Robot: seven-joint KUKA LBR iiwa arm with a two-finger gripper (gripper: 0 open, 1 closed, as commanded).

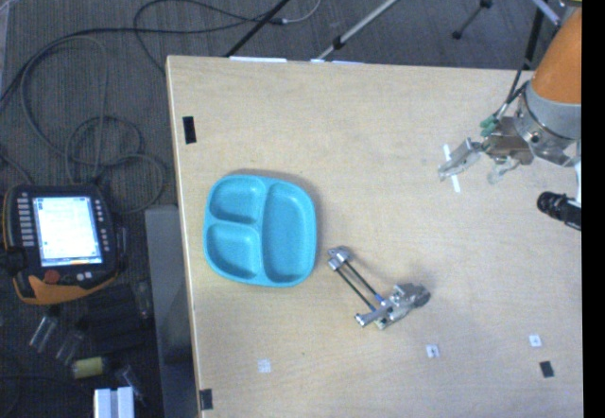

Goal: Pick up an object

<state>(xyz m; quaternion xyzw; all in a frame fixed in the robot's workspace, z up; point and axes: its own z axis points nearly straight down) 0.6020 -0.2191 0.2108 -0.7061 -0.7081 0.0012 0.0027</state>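
step: approach, as i judge it. nothing lifted yet; pick not begun.
my gripper [470, 165]: at the right side of the bench top, hanging over bare wood, fingers spread apart and pointing toward the view's left. nothing between them.
candidate one: a metal tool [376, 292], two thin rods with a chunkier head at its lower right end, lying flat and slanted, below and to the left of me, well apart from my fingers.
candidate two: a blue divided plate [262, 229], three compartments, flat on the bench, just beside the tool's upper left end. can't tell if they touch.
bench [378, 113]: pale wood, small dark markers at edges.
next move, my guess: travel down-left over the tool, turn the wrist so the fingers straddle the rods crosswise, then descend.
risk: rods are thin and low; a shallow close may slip off.
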